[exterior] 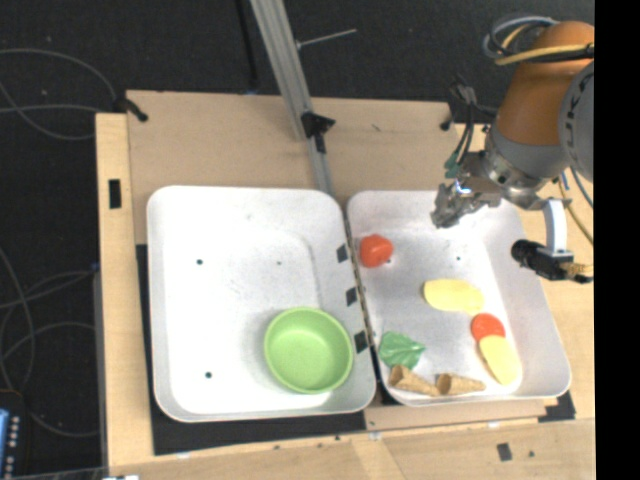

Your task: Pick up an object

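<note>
Tan bench (220, 138) on a dark floor (60, 48) strewn with thin cables, with a metal post (285, 63) slanting up from near the back edge and two shallow white bins side by side on top. Left bin (200, 228) with a green bowl (308, 349) near its front right corner; right bin (520, 298) with a red ball (375, 251) by its left wall, a yellow piece (452, 294) mid-bin, a red piece (487, 326) touching a yellow-orange piece (500, 360) toward the front right corner, and a green leaf (400, 348) and brown cones (435, 381) along the front edge. Gripper (455, 208) above the back of the right bin (open or closed: cannot tell), well apart from the red ball and the yellow piece.
</note>
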